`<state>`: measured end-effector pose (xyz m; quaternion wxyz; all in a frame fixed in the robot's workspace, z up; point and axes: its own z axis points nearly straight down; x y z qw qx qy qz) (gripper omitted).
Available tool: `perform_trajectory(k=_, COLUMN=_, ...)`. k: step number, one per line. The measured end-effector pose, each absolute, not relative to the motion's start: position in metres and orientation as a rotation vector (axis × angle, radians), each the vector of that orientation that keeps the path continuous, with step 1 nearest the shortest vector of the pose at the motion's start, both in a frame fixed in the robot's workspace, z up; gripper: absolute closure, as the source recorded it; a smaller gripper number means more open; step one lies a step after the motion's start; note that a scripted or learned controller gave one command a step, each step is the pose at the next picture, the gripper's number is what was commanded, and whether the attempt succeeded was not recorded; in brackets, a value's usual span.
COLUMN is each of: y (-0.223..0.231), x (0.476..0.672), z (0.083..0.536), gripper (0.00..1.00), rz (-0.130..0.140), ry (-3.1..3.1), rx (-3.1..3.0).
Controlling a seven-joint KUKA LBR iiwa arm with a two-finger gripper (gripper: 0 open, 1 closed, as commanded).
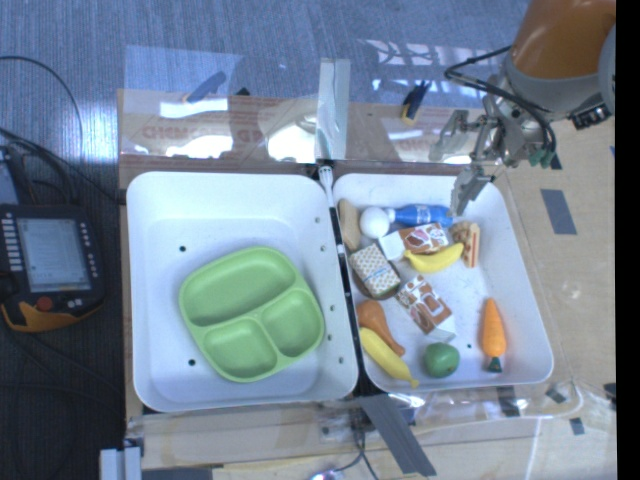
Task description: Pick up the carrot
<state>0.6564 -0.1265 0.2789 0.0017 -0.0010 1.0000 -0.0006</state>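
I am hovering my pincer (467,190) over the far edge of the right bin (528,268), at about one o'clock from that bin's centre. I cannot tell whether it is spread or pressed together, and it is gripping nothing that I can see.

Two white bins are sitting side by side. The left bin (160,218) is holding one green divided plate (252,313), with bare floor around it.

The right bin is holding one carrot (492,332), lying at about four o'clock near the right wall, apart from the other pieces. I am counting two bananas, one (437,259) near the centre and one (387,355) at seven o'clock, one white ball (373,222), one blue bottle (419,214), and one green round fruit (440,359) at six o'clock. Bare floor is showing between the carrot and the central cluster.
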Motion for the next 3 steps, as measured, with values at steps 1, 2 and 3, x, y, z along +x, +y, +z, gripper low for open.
perform_trajectory(k=1, y=-0.170, x=0.600, z=0.135, gripper=0.00, rz=-0.002, ry=3.135, rx=-0.183)
perform_trajectory(k=2, y=-0.223, x=0.529, z=0.091, gripper=0.00, rz=-0.007, ry=3.124, rx=-0.237)
perform_trajectory(k=3, y=-0.224, x=0.499, z=0.092, gripper=0.00, rz=-0.013, ry=3.110, rx=-0.291)
